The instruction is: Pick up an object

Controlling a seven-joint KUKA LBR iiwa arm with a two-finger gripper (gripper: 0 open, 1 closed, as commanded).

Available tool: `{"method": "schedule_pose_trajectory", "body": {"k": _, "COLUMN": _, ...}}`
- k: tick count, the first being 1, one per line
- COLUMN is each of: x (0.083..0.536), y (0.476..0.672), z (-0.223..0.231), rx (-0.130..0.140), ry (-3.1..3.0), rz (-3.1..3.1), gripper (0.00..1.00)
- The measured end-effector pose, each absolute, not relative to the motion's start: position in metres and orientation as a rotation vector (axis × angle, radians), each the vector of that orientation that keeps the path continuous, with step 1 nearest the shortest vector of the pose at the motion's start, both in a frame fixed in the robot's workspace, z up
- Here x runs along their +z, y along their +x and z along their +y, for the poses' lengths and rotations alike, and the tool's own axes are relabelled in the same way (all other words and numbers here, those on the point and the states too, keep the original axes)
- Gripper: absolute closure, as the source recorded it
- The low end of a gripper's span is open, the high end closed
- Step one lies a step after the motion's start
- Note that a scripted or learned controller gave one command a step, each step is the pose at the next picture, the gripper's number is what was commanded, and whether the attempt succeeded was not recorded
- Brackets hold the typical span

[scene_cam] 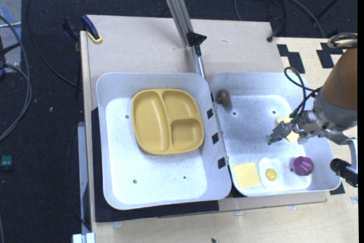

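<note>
- Two shallow white bins (114, 190) sit side by side on the bench.
- Left bin: glossy yellow divided plate (168, 121).
- Right bin: flat yellow square (247, 174), fried-egg piece (270, 171), rounded purple object (302, 165), brown lump (223, 98).
- Gripper (278, 135): low over right bin; grip state cannot be told.

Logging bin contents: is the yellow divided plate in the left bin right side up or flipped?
Right side up. The plate lies flat in the left bin, its three hollow sections and raised rim facing the camera.
</note>
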State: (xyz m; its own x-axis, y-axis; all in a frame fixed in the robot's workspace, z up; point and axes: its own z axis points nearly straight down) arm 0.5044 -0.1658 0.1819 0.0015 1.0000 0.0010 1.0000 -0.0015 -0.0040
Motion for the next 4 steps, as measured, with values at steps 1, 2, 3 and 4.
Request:
{"method": "schedule_pose_trajectory", "body": {"k": 1, "x": 0.138, "y": 0.500, "z": -0.164, "rx": 0.003, "ry": -2.220, "rz": -2.217, "gripper": 0.00}}
{"method": "schedule_pose_trajectory", "body": {"k": 2, "x": 0.150, "y": 0.501, "z": -0.165, "rx": 0.001, "ry": -2.223, "rz": -2.220, "gripper": 1.00}}
{"method": "schedule_pose_trajectory", "body": {"k": 3, "x": 0.192, "y": 0.500, "z": -0.165, "rx": -0.002, "ry": -2.222, "rz": -2.226, "gripper": 1.00}}
{"method": "schedule_pose_trajectory", "body": {"k": 4, "x": 0.229, "y": 0.501, "z": -0.166, "rx": -0.003, "ry": -2.222, "rz": -2.228, "gripper": 1.00}}
